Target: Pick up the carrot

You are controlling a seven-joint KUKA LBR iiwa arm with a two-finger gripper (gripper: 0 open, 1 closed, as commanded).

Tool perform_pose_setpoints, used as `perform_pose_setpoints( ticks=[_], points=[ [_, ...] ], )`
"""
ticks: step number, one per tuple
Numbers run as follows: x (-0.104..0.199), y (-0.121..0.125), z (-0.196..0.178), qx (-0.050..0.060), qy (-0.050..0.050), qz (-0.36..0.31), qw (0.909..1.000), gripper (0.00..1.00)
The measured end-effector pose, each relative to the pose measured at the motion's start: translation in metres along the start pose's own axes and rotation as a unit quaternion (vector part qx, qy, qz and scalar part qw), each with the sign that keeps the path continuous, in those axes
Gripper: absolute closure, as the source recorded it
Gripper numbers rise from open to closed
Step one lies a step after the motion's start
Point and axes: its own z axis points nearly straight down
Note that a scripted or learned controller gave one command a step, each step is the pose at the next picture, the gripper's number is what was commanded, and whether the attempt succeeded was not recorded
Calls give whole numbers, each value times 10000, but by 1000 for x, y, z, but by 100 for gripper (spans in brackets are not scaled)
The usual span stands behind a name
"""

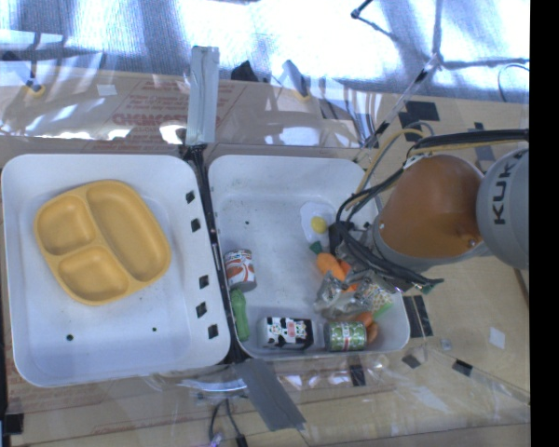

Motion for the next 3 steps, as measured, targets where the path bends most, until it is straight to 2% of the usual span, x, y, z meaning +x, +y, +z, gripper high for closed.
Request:
perform_pose_setpoints(
  ticks=[1, 2, 3],
  points=[
    [-45, 38, -79, 43, -24, 395, 9992, 100],
    [-70, 51, -132, 39, -26, 1720, 9851, 100],
    [-17, 14, -156, 28, -9, 331, 9994, 100]
  ],
)
